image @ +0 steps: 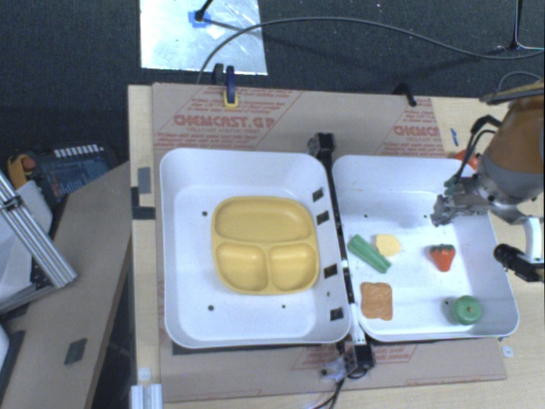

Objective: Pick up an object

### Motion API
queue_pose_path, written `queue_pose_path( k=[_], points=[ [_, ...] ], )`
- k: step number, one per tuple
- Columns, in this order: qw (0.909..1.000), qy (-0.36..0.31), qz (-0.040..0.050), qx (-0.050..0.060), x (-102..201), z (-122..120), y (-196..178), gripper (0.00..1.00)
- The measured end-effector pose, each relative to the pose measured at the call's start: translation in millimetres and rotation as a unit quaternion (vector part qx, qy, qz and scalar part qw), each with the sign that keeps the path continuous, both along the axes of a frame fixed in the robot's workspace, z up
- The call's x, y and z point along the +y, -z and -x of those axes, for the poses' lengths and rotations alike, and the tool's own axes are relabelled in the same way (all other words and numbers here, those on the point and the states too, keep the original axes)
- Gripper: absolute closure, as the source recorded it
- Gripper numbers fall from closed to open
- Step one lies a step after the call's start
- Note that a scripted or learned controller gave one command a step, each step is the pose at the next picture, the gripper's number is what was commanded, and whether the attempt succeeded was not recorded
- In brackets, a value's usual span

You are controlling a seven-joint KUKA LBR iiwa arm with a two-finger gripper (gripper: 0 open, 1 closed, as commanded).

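Note:
The right bin (400, 177) holds several toy foods. A green stick (369, 253) lies next to a small yellow piece (388, 244). A red strawberry (442, 256) sits further right, a brown toast slice (376, 300) near the front, and a green round piece (466, 310) in the front right corner. My gripper (444, 209) hangs over the right part of this bin, above and behind the strawberry, with nothing visibly in it.
The left bin (183, 228) carries a yellow divided plate (264, 244). A black divider with clips (334, 228) runs between the bins. The grey arm (515, 156) comes in from the right edge. Cables and a foil sheet (204, 24) lie behind the bench.

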State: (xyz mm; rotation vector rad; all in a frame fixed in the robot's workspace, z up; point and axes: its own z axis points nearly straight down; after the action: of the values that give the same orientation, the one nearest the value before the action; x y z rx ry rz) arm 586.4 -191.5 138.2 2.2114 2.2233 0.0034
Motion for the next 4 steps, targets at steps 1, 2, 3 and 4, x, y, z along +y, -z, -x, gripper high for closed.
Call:
queue_pose_path(
  k=[1, 2, 3, 4],
  points=[
    [1.0000, 0.000, -0.0001, 0.000, -2.0, -9.9, -59.6, 1.00],
    [1.0000, 0.000, -0.0002, 0.000, -2.3, -11.3, -102.5, 1.00],
    [1.0000, -0.002, -0.0022, 0.002, 55.0, -11.4, -90.7, 1.00],
    [1.0000, -0.001, -0.0017, 0.003, 109.5, -4.1, -82.9, 1.00]
  ],
)
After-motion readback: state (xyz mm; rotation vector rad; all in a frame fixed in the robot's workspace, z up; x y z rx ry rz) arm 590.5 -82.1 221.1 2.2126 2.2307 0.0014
